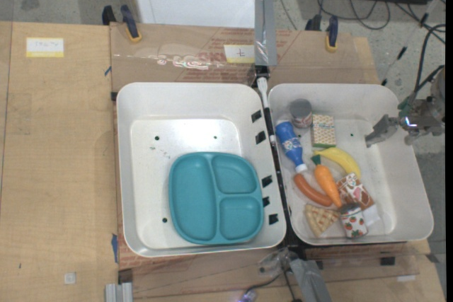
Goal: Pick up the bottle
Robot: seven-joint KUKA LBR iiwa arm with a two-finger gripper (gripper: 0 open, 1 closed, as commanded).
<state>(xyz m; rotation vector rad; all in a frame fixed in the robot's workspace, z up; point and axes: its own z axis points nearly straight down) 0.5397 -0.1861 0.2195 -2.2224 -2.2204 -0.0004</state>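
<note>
Here, wooden bench (56,152) holds two white bins; left bin (134,152) has a teal divided plate (214,198). Right bin (403,201): jar (354,221), waffle (320,218), carrot (326,182), banana (340,160). Blue bottle (290,145), white cap, lies by the divider. Gripper (386,129) hovers at right rim, opening unclear. Cables (368,3) behind.

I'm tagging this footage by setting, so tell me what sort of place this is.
Most likely a robotics lab or test bench, not a kitchen. Two white bins are clamped to a cardboard-covered bench, toy food and a blue bottle fill one, and loose cables trail over the floor behind.
</note>
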